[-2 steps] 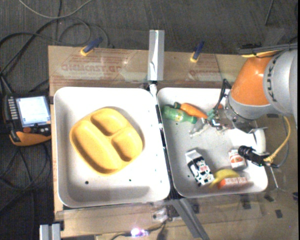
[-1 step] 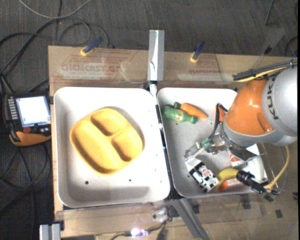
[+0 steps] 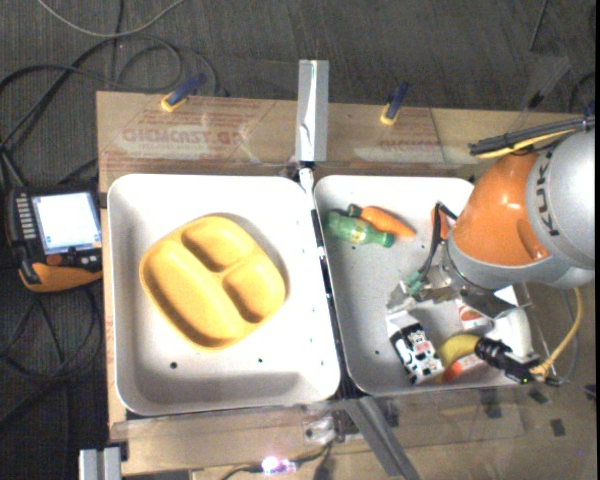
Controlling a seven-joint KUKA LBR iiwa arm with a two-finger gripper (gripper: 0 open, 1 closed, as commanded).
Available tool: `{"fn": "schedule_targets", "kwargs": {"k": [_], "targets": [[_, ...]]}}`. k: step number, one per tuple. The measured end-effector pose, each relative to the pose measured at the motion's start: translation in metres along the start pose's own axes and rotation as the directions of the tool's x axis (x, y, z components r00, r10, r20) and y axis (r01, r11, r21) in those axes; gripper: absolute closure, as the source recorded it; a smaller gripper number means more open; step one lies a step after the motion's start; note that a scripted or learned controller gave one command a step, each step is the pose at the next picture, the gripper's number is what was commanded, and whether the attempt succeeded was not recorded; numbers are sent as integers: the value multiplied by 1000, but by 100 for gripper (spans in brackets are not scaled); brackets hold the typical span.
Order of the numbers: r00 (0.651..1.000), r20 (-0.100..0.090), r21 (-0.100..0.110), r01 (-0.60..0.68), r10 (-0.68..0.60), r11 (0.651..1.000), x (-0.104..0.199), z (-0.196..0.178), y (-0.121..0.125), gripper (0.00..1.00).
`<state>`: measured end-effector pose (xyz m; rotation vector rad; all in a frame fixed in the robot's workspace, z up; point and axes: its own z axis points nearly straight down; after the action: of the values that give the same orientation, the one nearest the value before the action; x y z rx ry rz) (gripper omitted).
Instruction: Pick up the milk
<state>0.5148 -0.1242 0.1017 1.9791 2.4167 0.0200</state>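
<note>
Arm (image 3: 525,223): reaching in from the right, its grey and orange body hanging over the right bin (image 3: 365,368)
Jaws: sitting low in the right bin around the metal parts near its middle; the arm is covering them, so I cannot tell how wide they are standing or whether they are gripping anything
Milk (image 3: 414,350): the small white carton with black print is lying on its side near the front of the right bin, just below the wrist metalwork, apparently untouched
Banana (image 3: 460,348): lying just beside the milk on its right
Carrot (image 3: 388,220): lying toward the back of the right bin
Green bottle (image 3: 358,230): lying touching the carrot
Left bin (image 3: 130,268): holding a yellow divided tray (image 3: 214,279)
Counter (image 3: 180,138): carrying both bins side by side
</note>
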Motion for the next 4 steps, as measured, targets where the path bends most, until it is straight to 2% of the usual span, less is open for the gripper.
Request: {"fn": "schedule_targets", "kwargs": {"k": [1,2,3,4], "targets": [[1000,0,1,0,0,1000,0,0,0,0],[999,2,-1,37,-37,999,-2,9,-24,0],[999,-2,-2,38,-38,999,-1,0,-23,100],[986,-11,22,166,-166,986,66,-82,-16,100]]}}
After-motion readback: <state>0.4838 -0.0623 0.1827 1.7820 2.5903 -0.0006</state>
